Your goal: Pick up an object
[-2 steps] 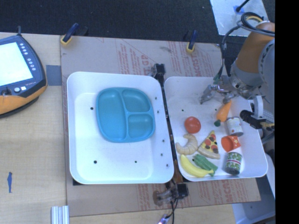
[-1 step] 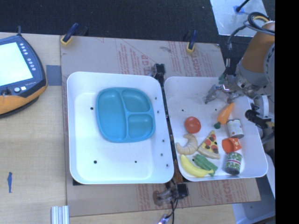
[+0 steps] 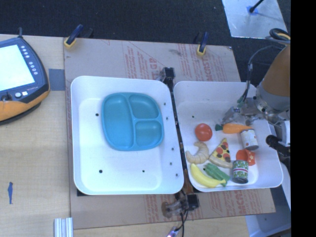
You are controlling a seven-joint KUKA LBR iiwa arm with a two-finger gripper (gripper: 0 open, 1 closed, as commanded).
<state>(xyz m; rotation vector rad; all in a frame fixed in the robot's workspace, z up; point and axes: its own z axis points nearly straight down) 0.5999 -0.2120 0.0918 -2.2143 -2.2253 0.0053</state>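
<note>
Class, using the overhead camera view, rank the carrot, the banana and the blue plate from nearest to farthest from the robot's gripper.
From the gripper:
1. Carrot, just below it in the right bin.
2. Banana, at that bin's near edge.
3. Blue plate, in the left bin.

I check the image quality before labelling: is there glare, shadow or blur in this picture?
Camera view: the tablet screen is washed out white by glare; the claw looks soft and blurred; the blue plate and the toy food are evenly lit, with faint shadows.

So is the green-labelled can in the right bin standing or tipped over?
Standing. The green-labelled can shows its round top towards the camera, near the right bin's front edge, unlike the other can, which lies on its side.
</note>
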